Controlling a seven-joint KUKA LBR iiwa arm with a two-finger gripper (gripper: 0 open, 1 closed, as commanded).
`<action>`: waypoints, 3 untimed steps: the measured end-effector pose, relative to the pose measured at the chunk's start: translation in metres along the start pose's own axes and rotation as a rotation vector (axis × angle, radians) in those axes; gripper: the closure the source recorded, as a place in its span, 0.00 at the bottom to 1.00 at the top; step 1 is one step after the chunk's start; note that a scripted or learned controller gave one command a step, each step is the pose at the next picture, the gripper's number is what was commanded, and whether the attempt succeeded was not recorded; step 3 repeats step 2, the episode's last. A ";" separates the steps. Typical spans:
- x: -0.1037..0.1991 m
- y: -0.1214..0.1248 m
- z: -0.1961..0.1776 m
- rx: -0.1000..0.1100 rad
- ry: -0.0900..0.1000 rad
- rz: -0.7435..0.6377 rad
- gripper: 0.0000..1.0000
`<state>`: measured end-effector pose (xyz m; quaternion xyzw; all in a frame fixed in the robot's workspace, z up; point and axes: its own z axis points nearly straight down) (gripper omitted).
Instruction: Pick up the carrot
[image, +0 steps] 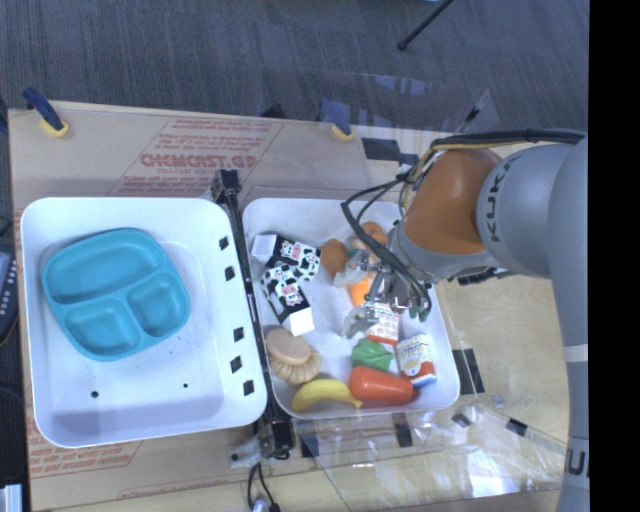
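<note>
Brown cardboard covers my bench, and two white bins sit on it side by side. My arm (520, 210) comes in from the right and bends down into the right bin (445, 345).

My gripper (385, 300) hangs low over the middle of that bin, just above the toys. Its metal parts blur together, so I cannot tell how wide it is, and I see nothing held in it.

The carrot (359, 292) looks like the small orange piece just left of my gripper, partly tucked under it. I am not fully sure, since so little of it shows.

I think I am at the reaching step, right before the grab. Next I need to settle over that orange piece, close on it alone, and lift straight up. The toys are packed tight, so I could pinch a neighbor by mistake.

The right bin is crowded. A black and white patterned toy (288, 272) lies at its left. A round tan toy (290, 355) and a banana (318, 393) sit at the near side. A red pepper (380, 385), a green toy (372, 353) and a small bottle (416, 358) lie near my gripper. A brown toy (333, 256) sits at the far side.

The left bin (60, 410) holds just a blue tray (115, 292) with three parts.
</note>
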<state>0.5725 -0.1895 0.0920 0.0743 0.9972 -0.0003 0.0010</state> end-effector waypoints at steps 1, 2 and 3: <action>-0.002 0.003 -0.012 0.001 -0.004 -0.011 1.00; -0.017 0.084 -0.056 -0.004 -0.004 0.137 1.00; -0.017 0.084 -0.056 -0.004 -0.004 0.137 1.00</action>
